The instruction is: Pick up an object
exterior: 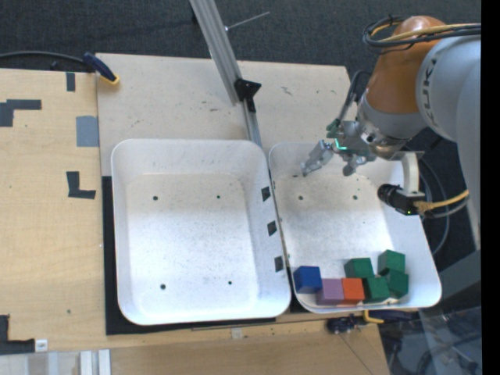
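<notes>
**Gripper high in the right bin, blocks far below**

The gripper [332, 161] hangs over the upper part of the right bin [406, 233], with nothing between its fingers. They look spread, though at this slant that is my reading, not a sure thing. The blocks lie huddled along the bin's lower edge, at lower right of the frame: blue block [308, 278], purple block [333, 290], orange block [353, 289] and green blocks [379, 276]. This reads as the approach step. Next, the arm likely needs to travel down-frame, centre over one block, perhaps the blue one at the row's left end, and descend.
</notes>
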`<act>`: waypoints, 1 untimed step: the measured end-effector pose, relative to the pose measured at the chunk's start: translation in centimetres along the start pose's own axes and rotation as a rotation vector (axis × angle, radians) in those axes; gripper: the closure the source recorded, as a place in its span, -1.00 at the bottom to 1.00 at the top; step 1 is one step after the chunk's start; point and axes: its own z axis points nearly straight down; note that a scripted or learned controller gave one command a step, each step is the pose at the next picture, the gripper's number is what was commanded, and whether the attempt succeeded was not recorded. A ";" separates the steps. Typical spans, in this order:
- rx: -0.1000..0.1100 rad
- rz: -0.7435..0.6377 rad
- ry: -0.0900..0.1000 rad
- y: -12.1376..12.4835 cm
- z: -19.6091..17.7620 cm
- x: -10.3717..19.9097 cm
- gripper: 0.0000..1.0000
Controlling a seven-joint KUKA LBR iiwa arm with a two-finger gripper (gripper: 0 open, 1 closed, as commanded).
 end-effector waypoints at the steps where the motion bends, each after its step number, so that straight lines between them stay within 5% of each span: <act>1: -0.005 -0.001 -0.001 0.1 -0.3 0.0 -1.00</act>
